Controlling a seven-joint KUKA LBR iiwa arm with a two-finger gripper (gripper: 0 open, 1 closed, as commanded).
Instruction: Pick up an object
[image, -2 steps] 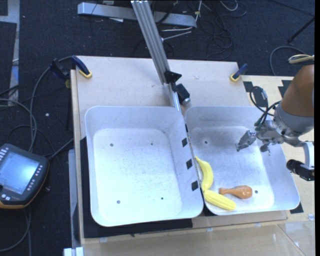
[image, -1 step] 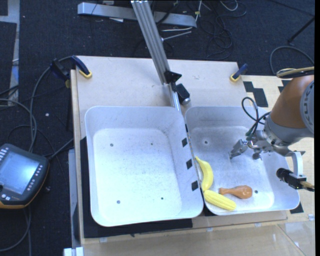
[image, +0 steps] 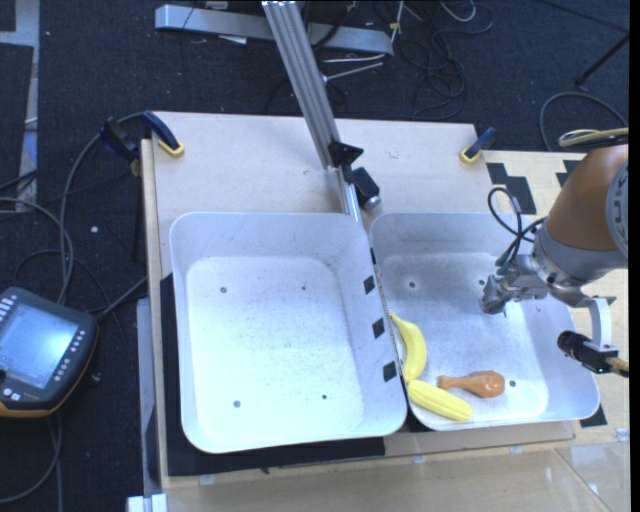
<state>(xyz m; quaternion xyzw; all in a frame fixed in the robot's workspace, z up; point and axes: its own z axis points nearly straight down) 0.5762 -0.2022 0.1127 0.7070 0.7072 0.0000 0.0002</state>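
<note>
The right bin (image: 440, 255) holds three objects near its front left. A yellow banana (image: 411, 345) curves along the bin's left wall. A second yellow banana-like piece (image: 440, 401) lies at the front edge. Beside it lies an orange-brown drumstick-shaped toy (image: 476, 383). My gripper (image: 495, 298) hangs over the right bin's middle right, up and to the right of these objects and apart from them. Nothing shows between its fingers.
The left bin (image: 270, 330) sits beside the right one, sharing a raised divider with black marks (image: 378, 325). A slanted metal rail (image: 315, 100) crosses the bench's back. A teach pendant (image: 40, 350) lies on the floor at left.
</note>
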